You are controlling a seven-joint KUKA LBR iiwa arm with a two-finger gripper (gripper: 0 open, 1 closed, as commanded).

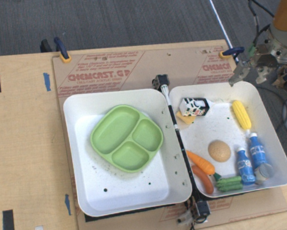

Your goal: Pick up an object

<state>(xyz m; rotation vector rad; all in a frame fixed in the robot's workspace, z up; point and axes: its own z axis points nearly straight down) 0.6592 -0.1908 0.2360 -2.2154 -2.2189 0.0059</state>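
Nearest the camera, along the front wall of the right bin (276, 139), lie a green pod (229, 183), a red pepper (204, 180) and a carrot (201, 163), with two blue bottles (251, 158) standing close together at the right; just behind them a round tan bun (219, 150) sits alone on bare floor; farther back the corn cob (241, 114) lies with its long axis running front to back, near the right wall; at the far left corner is a black-and-white cow toy (194, 106) on a yellow scrap. The left bin (82, 158) bears a green divided plate (127, 138). The gripper (248, 70) hangs beyond the right bin's far right corner, above the board and not yet over the bin (whether its claw is spread or closed I cannot tell; nothing shows in it). The corn is the closest candidate, lying just toward the camera from the claw; a short move forward and down would probably reach it, with the fingers best set across its width.
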